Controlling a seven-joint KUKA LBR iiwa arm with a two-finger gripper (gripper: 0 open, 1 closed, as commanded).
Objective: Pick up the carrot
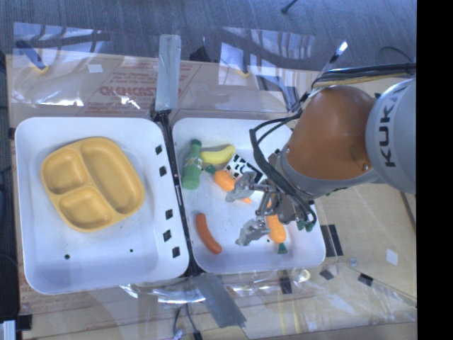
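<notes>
Reaching in from 3 o'clock, the grey arm [396, 140] with its rounded orange band [329, 144] covers the right part of the right bin [202, 257]. Both shallow white bins sit side by side on the surface [85, 83], which is wrapped in shiny clear plastic. The left bin [28, 261] holds a yellow divided plate [92, 183] with three smooth compartments.

In the right bin, the metal end effector [253, 214] hangs at about 4 o'clock, its two fingers [241, 188] spread apart with nothing visibly between them. The carrot [277, 230], orange with a green tip, lies just beside the lower finger, toward 5 o'clock in the bin; whether they touch is hard to tell. A green bottle-shaped toy [192, 166] stands at 10 o'clock, a yellow banana [218, 154] beside it. A black-and-white patterned item [238, 166] is partly hidden. A small orange piece [225, 181] sits near the upper finger. A reddish sausage [207, 233] lies at 7 o'clock.
</notes>
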